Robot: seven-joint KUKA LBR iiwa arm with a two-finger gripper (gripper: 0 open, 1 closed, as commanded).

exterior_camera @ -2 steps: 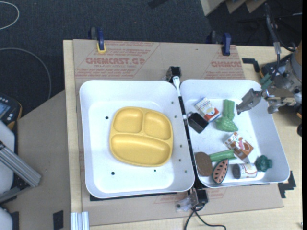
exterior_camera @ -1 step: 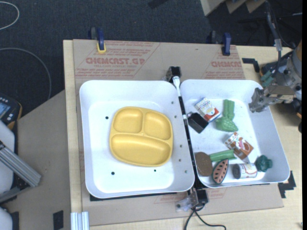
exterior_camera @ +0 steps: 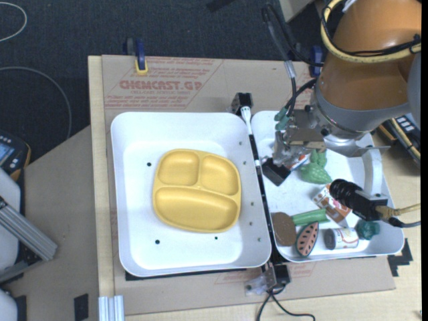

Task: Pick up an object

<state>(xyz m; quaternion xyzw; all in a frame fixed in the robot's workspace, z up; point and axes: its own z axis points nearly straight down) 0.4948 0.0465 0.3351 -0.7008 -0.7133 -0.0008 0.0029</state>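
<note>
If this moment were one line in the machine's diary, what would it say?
pincer: low over right bin, upper-left part | objects: clustered in right bin | yellow tray: left bin

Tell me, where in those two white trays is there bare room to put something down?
In the left bin, a bare white border rings the yellow divided plate, widest along the front. The right bin is crowded: toys pile along its front and right, and the gripper hangs over its back. Only a small middle patch is bare.
</note>
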